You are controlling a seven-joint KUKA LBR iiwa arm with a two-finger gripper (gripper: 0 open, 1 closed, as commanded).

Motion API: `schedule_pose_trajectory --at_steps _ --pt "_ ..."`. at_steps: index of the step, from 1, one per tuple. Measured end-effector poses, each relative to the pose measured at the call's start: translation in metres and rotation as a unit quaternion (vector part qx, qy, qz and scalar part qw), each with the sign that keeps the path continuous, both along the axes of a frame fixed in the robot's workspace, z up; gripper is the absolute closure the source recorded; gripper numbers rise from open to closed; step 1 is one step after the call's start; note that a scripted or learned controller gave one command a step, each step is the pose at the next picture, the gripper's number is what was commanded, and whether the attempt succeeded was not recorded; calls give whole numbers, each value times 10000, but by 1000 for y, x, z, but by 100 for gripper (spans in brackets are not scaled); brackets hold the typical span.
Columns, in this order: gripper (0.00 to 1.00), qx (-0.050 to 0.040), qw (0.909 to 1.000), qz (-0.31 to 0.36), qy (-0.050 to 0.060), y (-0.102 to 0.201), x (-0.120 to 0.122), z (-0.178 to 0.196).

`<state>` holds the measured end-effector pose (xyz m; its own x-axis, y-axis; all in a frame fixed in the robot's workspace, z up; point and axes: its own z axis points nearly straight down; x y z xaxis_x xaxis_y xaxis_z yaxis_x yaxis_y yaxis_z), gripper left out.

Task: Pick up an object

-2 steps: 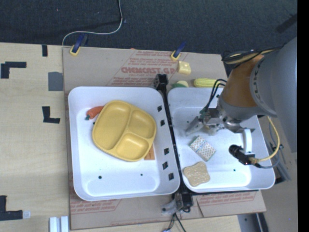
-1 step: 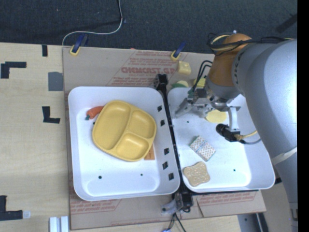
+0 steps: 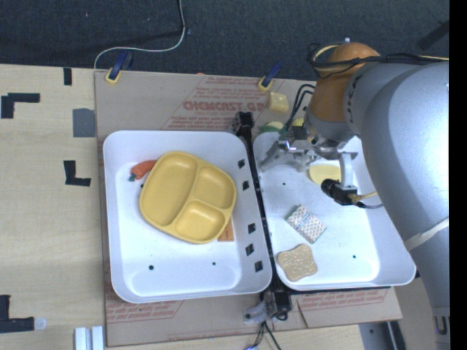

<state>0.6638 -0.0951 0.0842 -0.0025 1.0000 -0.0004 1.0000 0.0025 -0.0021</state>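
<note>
My gripper [image 3: 290, 150] hangs low over the back left part of the right bin [image 3: 365, 257], under the orange band of the arm. A pale yellow flat piece [image 3: 325, 172] lies just to its right, partly covered by the wrist. A green and white item [image 3: 271, 128] sits at the bin's back left corner, close behind the gripper. Further forward lie a small patterned packet [image 3: 306, 223] and a tan toast-shaped piece [image 3: 297, 262]. Nothing shows in the gripper.
The left bin [image 3: 120, 254] holds a yellow divided plate [image 3: 188, 195], an orange carrot-like piece [image 3: 142, 168] at its back left and an orange piece [image 3: 228, 232] peeking from under it. A yellow block [image 3: 278, 102] lies behind the bins. A black divider [image 3: 252, 195] runs between the bins.
</note>
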Motion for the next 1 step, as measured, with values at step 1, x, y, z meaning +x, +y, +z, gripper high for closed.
schedule_pose_trajectory --at_steps 1 --pt "0 -14 10000 -23 -30 -56 1 55"
